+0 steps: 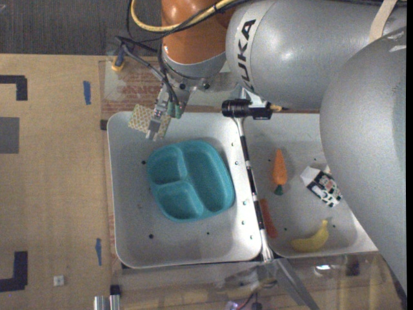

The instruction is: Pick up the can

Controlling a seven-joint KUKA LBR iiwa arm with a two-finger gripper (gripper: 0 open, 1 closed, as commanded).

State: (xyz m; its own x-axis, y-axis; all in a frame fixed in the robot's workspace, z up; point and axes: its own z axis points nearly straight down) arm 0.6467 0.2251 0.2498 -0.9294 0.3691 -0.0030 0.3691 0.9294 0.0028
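Note:
The can (140,117) is a small thing with a cream and green dotted pattern, lying in the far left corner of the left bin (129,199). My gripper (159,120) hangs from the orange-banded wrist directly over the can's right end and covers part of it. The view is too small to tell whether it touches the can.
A teal divided plate (190,179) lies in the middle of the left bin, just below the gripper. The right bin (352,234) holds a carrot (279,166), a thin red stick (268,218), a banana (311,236) and a small white printed box (322,187). The arm's bulk overhangs the right bin.

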